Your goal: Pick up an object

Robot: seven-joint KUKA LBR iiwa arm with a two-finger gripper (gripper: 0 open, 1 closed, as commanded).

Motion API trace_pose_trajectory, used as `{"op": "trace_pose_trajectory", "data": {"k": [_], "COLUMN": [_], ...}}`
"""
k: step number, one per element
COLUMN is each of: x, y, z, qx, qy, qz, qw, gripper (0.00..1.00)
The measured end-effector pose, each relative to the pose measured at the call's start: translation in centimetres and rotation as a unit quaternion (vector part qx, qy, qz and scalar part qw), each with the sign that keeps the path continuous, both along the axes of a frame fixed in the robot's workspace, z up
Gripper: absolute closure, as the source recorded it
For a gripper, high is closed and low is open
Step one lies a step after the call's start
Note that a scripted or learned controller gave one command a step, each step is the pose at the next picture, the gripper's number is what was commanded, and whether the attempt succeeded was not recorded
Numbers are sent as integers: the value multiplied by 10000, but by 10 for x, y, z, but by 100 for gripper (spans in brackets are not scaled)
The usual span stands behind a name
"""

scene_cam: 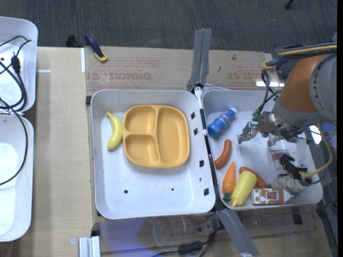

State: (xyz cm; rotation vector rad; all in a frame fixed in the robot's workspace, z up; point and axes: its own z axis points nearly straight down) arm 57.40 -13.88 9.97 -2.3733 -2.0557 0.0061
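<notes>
Overhead view of two white bins on a bench. Left bin [102, 159]: yellow divided plate [157, 135] toward the far side, banana [113, 131] just beside its left rim. Right bin [244, 101]: blue bottle [221, 121] near the far left corner; sausage [222, 153] along the left wall; carrot [229, 178] and yellow squeeze bottle [242, 188] side by side near the front edge, a second orange piece [255, 175] just right of them; small carton [267, 196] at the front edge. Gripper [252, 132] poised above the middle of the right bin, right of the blue bottle, nothing seen between its tips; state of the jaws could not be told. Step judged as approach, no object yet lifted; next move judged to call for choosing one object, probably the bottle or sausage nearby, centring over it and descending before closing.
</notes>
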Motion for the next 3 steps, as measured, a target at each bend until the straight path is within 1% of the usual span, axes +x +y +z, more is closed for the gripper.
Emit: {"op": "trace_pose_trajectory", "data": {"k": [1,2,3], "x": [0,-1,85], "y": [23,22,108], "z": [-9,0,92], "qx": [4,0,-6], "qy": [-2,9,-17], "qz": [-769,-760,-1149], "qw": [9970,9971,9934], "gripper": [0,100,100]}}
